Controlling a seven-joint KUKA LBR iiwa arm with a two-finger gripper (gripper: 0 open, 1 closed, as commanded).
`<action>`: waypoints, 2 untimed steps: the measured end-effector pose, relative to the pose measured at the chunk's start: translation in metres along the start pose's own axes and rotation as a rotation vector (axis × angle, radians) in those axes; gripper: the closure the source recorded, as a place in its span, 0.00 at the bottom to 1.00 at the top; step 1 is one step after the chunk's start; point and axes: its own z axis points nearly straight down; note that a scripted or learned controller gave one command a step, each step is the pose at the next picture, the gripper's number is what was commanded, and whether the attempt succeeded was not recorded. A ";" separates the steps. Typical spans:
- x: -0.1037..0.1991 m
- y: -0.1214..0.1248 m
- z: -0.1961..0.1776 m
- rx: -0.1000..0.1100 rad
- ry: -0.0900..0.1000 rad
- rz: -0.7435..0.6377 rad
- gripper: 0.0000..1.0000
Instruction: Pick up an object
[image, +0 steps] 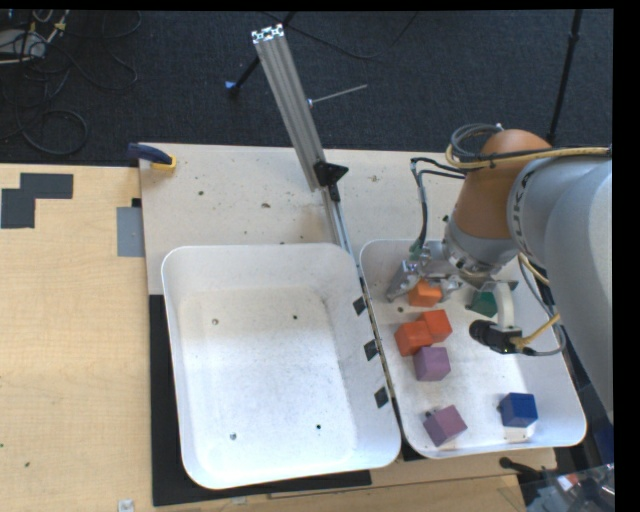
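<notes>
Tool (425, 283) pinching small orange block (427, 294) at right bin's (560, 425) far end; larger orange block (423, 332) just below may jostle it, loosening a shallow grip

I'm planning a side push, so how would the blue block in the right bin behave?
The blue block has flat faces and square edges, so it would probably slide rather than roll. It looks rigid and squat, unlikely to tip. It sits near the right bin's rim, which might stop it soon.
</notes>
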 end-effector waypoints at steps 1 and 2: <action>-0.001 -0.001 -0.009 0.002 0.001 0.005 1.00; 0.007 -0.001 -0.066 -0.007 0.000 -0.003 1.00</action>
